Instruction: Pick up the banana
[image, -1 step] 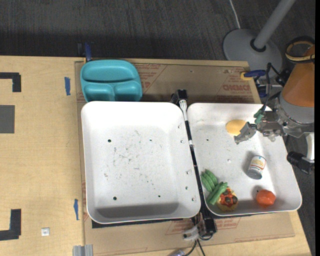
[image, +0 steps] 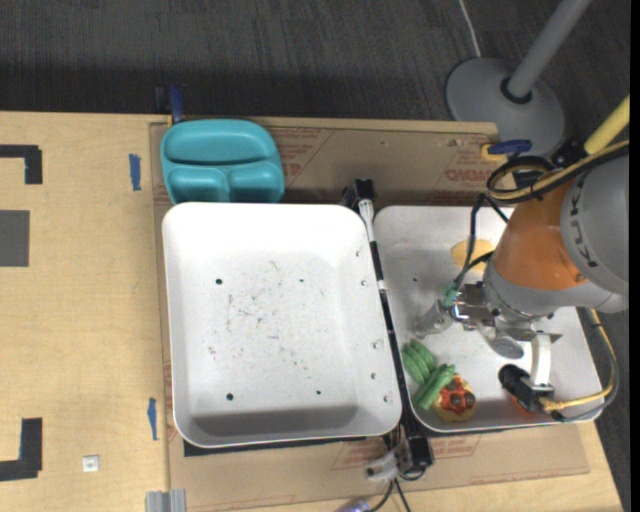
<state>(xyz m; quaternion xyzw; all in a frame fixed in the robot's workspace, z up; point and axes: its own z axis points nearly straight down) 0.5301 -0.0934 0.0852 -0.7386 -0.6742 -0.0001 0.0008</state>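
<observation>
Banana (image: 470, 250): yellow sliver in right bin (image: 420, 232), upper middle, mostly hidden under arm (image: 540, 250). Gripper (image: 462, 305): just below banana; grasp state cannot tell. Advice: centre over banana, descend square. Green toy (image: 425, 370), 1 red-yellow toy (image: 457, 398) near front wall; avoid.

Both white bins look like smooth plastic with a dull sheen; the left bin (image: 270, 320), far from the claw (image: 470, 312), shows fine dark scuffs on its floor. The right bin (image: 400, 250) under the claw looks cleaner. The claw itself reads as bare shiny metal. The worktop (image: 80, 330) is matt brown cardboard. The teal tray (image: 222, 160), well beyond the claw's far side, looks like smooth moulded plastic. The banana (image: 472, 250) just behind the claw has a soft matt yellow skin.
</observation>
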